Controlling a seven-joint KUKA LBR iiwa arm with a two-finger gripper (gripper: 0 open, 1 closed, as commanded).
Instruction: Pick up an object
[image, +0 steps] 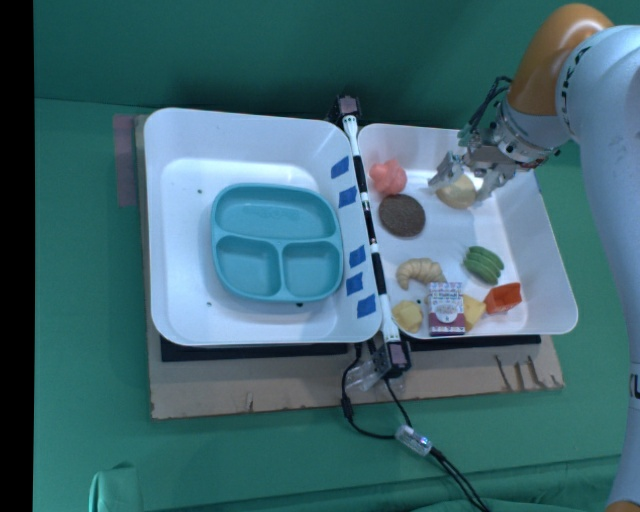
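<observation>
Pale yellow food piece (457, 192) in the right bin (545, 250), upper right of frame, sits between the spread-open gripper (466, 178) fingers; closing off-centre could squeeze it sideways and out.

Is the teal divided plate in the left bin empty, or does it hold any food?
Empty. All three compartments of the teal plate show bare teal surface; the food items lie in the right bin.

The robot's smooth pale grey arm (610, 150) bears a rounded orange band (545, 60) above its wrist, where thin dark cables loop to a metallic silver gripper (470, 172).
</observation>
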